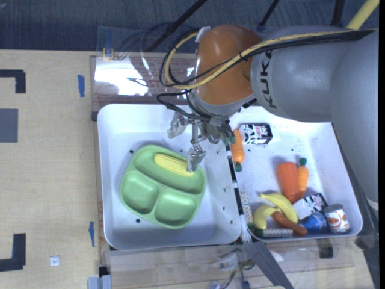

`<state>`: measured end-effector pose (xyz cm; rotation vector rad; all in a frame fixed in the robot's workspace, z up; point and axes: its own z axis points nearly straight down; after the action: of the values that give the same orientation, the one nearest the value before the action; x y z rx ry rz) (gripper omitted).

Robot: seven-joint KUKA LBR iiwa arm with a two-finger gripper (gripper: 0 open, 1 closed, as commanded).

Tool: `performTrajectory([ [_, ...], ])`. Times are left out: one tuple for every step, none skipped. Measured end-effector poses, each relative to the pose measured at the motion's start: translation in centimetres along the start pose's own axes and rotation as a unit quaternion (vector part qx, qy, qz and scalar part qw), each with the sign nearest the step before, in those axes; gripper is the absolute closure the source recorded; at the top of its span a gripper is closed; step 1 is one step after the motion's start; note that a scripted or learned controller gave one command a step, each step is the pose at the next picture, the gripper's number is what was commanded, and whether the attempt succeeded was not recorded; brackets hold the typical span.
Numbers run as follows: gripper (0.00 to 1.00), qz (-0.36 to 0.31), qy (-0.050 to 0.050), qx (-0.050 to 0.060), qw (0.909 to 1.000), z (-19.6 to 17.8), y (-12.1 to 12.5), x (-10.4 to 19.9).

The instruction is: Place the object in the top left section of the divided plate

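A green divided plate (139,191) lies in the left bin (114,131). A yellow corn cob (171,163) rests in the plate's long upper section, pointing toward its right end. My gripper (186,143) hangs under the orange wrist just above the plate's upper right rim. It is open, and one fingertip (195,157) sits right by the cob's right end. The cob lies on the plate, not between the fingers. The plate's two lower sections hold nothing.
A small carrot (238,149) lies along the divider between the bins. The right bin (325,137) holds a cow-print carton (255,133), a larger carrot (292,179), a banana (278,203), a red sausage (289,223) and cans (328,220). The arm covers the upper right.
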<state>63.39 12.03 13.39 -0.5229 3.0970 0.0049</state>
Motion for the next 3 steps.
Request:
performTrajectory([
  [0.00,-0.095,-0.001,0.001,0.9954,4.13,3.75,-4.43],
  [0.00,-0.095,-0.001,0.000,0.9954,4.11,3.74,-4.43],
  [0.00,-0.095,-0.001,0.000,0.9954,4.11,3.74,-4.44],
])
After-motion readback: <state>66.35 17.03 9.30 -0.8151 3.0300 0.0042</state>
